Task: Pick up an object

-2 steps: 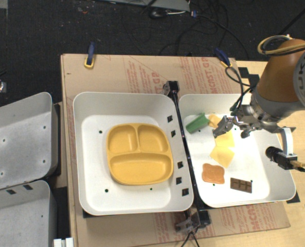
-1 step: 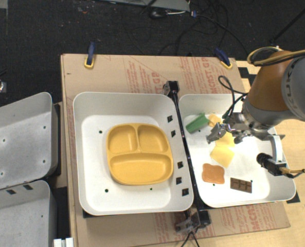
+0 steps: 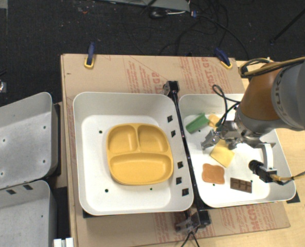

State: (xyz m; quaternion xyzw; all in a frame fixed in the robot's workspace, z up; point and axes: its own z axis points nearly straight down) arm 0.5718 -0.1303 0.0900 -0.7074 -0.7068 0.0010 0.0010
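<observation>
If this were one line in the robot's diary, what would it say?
arm: over right bin | gripper: low, by yellow block | grip: unclear | also there: green block, brown piece, dark bar | left bin: yellow tray

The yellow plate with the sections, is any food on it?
No. The yellow plate in the left bin shows three bare sections. What lies under the plate is covered.

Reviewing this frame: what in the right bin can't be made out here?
- Hand: whether it grips anything; too small and cluttered by its own metal parts.
- Pale yellow block: its upper edge is under the hand, so contact is unclear.
- Small yellow piece: partly hidden by the arm and cable.
- Green block: its right end blurs into that piece.
</observation>
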